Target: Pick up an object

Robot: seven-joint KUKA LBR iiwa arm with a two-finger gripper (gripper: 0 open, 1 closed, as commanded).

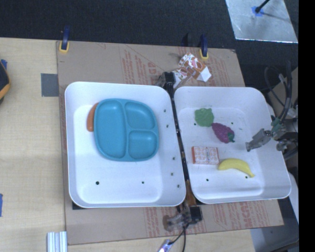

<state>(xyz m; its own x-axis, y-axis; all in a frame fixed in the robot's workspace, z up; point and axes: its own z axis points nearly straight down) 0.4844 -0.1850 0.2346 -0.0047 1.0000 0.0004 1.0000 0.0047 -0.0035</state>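
The right bin (262,188) holds a green leafy toy (203,116), a purple grape-like toy (223,133), a small red-and-white packet (205,155) and a yellow banana (236,166). My gripper (258,139) reaches in low over the right side of this bin. It is right of the purple toy and above-right of the banana, apart from both. Nothing shows in it.
The left bin (79,188) holds a blue divided plate (127,129) with an orange item (90,118) sticking out at its left edge. A crumpled wrapper (192,68) lies behind the bins. Cables and clamps sit on the cardboard around the bins.
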